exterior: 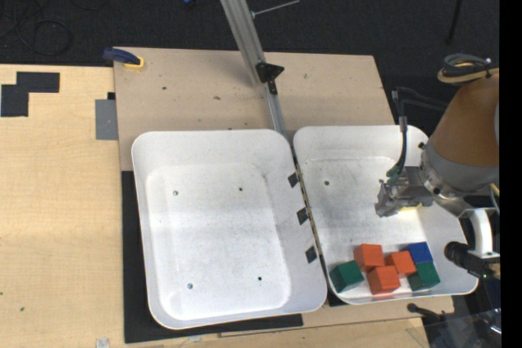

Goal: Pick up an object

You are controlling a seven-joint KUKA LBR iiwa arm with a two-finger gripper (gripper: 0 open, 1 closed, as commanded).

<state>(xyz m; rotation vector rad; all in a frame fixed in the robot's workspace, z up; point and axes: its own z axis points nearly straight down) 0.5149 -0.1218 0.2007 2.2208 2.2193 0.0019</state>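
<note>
Several small blocks huddle in the near right corner of the right bin (342,159): orange blocks (369,255) (383,279) (402,262), green blocks (347,275) (424,279) and a blue block (420,252). My gripper (392,200) hangs over the right side of that bin, a little behind the cluster and apart from it. Nothing shows between its fingers. Whether they are open or shut is too small to tell.
The left bin (216,232) lies beside the right one, with black clips along the shared edge. A slanted aluminium rail (241,20) rises from the back of the bench. A blue and yellow tool (124,57) rests at the back left corner.
</note>
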